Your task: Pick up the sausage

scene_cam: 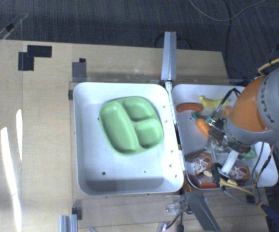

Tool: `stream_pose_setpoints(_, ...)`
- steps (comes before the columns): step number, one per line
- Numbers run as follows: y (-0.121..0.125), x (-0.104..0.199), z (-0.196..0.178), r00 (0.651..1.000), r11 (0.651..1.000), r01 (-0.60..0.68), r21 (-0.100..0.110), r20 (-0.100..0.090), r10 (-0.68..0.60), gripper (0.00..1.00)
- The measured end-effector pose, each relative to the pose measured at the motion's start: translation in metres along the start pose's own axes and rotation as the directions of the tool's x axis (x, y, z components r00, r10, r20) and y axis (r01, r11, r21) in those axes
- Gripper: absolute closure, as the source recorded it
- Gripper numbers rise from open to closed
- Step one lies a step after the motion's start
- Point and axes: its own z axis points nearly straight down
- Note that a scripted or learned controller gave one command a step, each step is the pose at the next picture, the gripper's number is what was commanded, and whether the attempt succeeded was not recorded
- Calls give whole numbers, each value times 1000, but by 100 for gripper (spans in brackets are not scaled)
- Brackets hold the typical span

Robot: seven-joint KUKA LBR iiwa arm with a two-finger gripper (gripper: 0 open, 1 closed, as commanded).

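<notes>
The camera view looks down on a pale wooden desk (33, 129) that carries two shallow white bins side by side. The left bin (80, 139) holds a green plate (130, 124) with three compartments, and the plate lies a little toward 12 o'clock from the middle of this bin.

The right bin (188, 143) has several things in it. The sausage (189, 107), reddish brown and long, lies flat near the 11 o'clock corner of this bin, close to the wall that separates the two bins. Just at 3 o'clock of the sausage lies a yellow banana (210, 101), near the 12 o'clock wall. An orange carrot (202, 126) lies at 5 o'clock from the sausage, a short way apart from it.

The arm comes in from 3 o'clock, and its orange band (249, 111) is above the right half of this bin. The gripper (216, 124) is over the middle of the right bin, just beside the carrot at the carrot's 3 o'clock side and at about 4 o'clock from the sausage. It does not touch the sausage. How wide the gripper stands I cannot tell (that part of the view is dark and crowded).

Near the 6 o'clock wall of the right bin there is a brown and white thing (203, 162) and a small red thing (207, 184); I cannot name them.
</notes>
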Motion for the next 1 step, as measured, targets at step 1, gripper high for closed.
stream_pose_setpoints(1, -24, 11, -124, 888, 888, -459, 13, 20, 459, 100)
